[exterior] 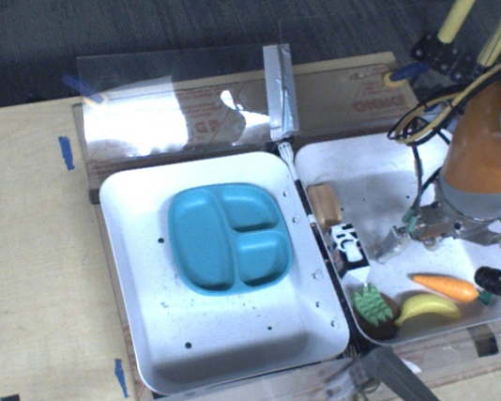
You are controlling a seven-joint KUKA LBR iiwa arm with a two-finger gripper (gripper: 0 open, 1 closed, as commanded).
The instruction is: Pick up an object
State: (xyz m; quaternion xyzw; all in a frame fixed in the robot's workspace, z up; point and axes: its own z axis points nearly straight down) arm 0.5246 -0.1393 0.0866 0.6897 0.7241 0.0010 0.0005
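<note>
I see the smooth yellow banana (427, 308) and glossy carrot (446, 286) along the near wall of the right bin (361, 176), long axes running roughly left to right. The jaws (398, 241) hover just beyond the carrot; whether they're parted, I cannot tell. Left, a blue divided tray (230, 236) rests.

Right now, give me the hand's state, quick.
Hand: over the right bin, above the carrot. Open or shut cannot be told; nothing is seen held.
</note>
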